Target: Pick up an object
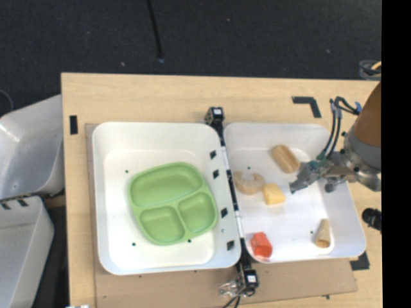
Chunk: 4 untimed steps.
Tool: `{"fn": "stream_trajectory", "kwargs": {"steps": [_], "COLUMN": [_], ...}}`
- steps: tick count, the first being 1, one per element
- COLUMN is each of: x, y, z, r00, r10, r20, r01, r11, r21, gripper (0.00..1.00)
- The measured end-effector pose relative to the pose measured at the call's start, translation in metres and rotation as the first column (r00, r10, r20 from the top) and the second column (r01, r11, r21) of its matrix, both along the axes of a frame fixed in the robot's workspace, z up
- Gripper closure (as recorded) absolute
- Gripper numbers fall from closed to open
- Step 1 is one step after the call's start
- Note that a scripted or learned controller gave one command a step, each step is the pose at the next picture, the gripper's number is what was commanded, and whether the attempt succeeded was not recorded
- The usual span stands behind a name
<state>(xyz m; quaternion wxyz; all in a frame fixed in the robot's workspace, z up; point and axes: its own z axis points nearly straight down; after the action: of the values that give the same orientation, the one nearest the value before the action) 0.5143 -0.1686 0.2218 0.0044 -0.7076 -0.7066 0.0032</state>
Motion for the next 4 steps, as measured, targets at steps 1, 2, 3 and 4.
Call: {"fn": "stream_trajectory", "kwargs": {"steps": [1, 2, 3, 4], "x": [0.003, 0.002, 0.002, 0.002], "y": [0.0, -0.003, 0.006, 0.005], "z": [0.005, -0.037, -0.092, -0.123], "r00": [1.0, 1.0, 1.0, 1.0], "r10": [0.003, 0.002, 0.0, 0.0], "r20": [0.011, 0.008, 0.008, 0.009], "r01": [-0.003, -0.002, 0.0, 0.0], "r11": [1.0, 1.0, 1.0, 1.0], "r21": [-0.002, -0.003, -0.002, -0.003], "gripper": [0.0, 0.0, 0.0, 0.0]}}
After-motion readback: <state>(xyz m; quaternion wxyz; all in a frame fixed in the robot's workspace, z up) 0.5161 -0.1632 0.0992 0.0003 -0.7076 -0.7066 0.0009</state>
